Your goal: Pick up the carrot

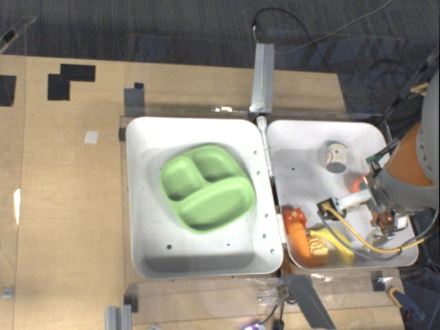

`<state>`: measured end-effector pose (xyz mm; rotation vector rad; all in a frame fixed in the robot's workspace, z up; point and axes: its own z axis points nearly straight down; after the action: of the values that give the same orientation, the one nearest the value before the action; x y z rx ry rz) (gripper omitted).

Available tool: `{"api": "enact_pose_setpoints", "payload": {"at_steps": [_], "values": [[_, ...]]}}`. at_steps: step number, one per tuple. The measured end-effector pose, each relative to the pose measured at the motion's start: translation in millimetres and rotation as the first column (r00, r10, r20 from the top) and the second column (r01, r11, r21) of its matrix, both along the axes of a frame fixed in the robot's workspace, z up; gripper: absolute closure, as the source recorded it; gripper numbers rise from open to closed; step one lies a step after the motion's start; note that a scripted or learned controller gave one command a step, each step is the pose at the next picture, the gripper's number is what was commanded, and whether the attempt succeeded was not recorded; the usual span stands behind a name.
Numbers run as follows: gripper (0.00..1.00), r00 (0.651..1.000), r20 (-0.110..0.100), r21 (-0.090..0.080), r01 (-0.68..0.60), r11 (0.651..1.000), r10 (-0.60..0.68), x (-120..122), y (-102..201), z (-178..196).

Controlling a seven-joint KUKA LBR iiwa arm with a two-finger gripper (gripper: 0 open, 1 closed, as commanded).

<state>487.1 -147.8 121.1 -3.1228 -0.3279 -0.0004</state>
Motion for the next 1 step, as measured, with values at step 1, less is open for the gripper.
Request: {"api": "enact_pose_setpoints", "payload": {"at_steps": [1], "values": [[0.00,1.000,0.000,0.000,0.000,1.000,0.000,0.0,0.1,0.0]]}}
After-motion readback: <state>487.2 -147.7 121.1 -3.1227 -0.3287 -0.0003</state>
